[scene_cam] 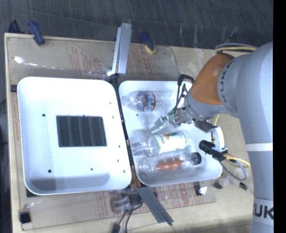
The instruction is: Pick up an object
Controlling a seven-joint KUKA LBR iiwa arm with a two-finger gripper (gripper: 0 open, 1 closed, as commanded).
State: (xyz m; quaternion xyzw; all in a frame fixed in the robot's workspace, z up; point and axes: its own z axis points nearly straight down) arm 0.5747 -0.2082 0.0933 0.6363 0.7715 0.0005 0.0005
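Observation:
The right bin point(133, 90) holds three clear plastic bottles. One with a red and blue label point(145, 101) lies near the bin's far side. One with a white and green label point(166, 142) lies in the middle. One with an orange-red label and a black cap point(169, 164) lies along the near side. My gripper point(163, 123) reaches in from the right and hangs low over the bin between the far bottle and the middle bottle, just above the middle one. I see no bottle between its fingers.
The left bin point(36, 96) has a dark ribbed rectangle point(81, 130) on its floor. A metal divider bar point(121, 47) stands between the bins at the back. Blue clamps point(36, 33) grip the bench's far edge. Cables point(235, 166) hang beside the right bin.

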